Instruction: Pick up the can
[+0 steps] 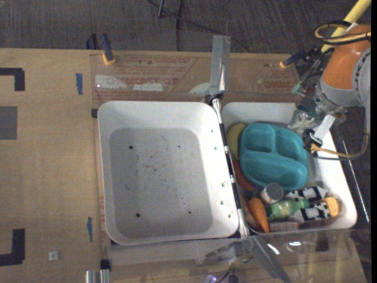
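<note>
A small grey can (272,192) lies in the right bin (347,208), just below a teal sectioned plate (274,155) and above a green bottle (288,208). My gripper (307,122) hangs over the bin's back right corner, above and to the right of the can, well apart from it. Nothing shows between it and the can.
An orange carrot (258,214), a black-and-white cow toy (312,202) and a yellow-green fruit (237,135) crowd the right bin. The left bin (118,117) sits beside it, divided by a metal strip (227,158). Cables (336,152) trail at the right edge.
</note>
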`<act>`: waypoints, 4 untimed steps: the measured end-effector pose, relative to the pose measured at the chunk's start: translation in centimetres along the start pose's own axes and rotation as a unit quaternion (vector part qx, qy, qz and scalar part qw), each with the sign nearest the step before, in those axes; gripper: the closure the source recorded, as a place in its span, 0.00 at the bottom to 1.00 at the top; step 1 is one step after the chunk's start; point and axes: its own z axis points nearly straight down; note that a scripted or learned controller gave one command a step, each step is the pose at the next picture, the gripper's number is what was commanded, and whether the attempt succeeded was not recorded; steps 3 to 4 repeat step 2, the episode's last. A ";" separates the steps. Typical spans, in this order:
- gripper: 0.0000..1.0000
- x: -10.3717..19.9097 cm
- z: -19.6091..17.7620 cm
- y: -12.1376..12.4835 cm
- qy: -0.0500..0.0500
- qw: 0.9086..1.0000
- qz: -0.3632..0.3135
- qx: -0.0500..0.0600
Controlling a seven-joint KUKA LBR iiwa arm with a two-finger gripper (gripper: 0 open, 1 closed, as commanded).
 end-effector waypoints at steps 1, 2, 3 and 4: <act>1.00 -0.3 -3.5 0.1 -0.005 0.962 0.274 0.003; 1.00 2.2 -2.8 -5.3 -0.005 0.970 0.243 0.005; 1.00 2.2 -2.8 -5.3 -0.005 0.970 0.243 0.005; 1.00 2.2 -2.8 -5.3 -0.005 0.970 0.243 0.005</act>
